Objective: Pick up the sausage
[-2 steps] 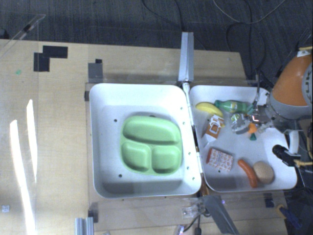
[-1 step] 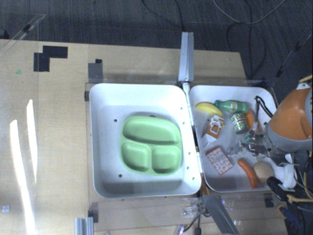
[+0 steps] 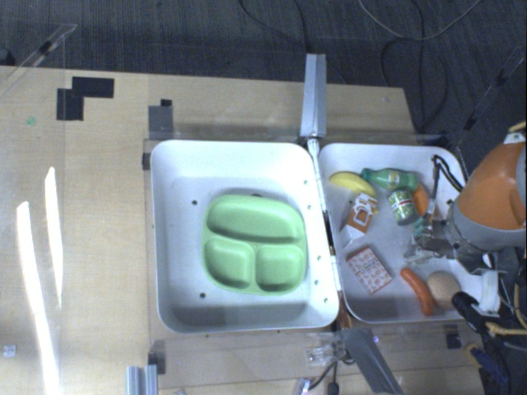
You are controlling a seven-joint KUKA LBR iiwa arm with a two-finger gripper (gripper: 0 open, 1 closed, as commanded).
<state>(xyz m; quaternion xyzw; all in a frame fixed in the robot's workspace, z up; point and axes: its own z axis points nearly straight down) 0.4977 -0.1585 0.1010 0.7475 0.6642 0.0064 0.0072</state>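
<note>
The sausage is a short orange-red link lying at a slant near the front of the right bin, touching a beige round item on its right. My gripper hangs over the right side of that bin, just behind the sausage in the view and apart from it. Nothing shows in the gripper. The grey arm with its orange band covers the bin's right wall.
Also in the right bin are a banana, a green bottle, a green can, an orange-and-white carton and a brown waffle-like square. The left bin holds a green divided tray.
</note>
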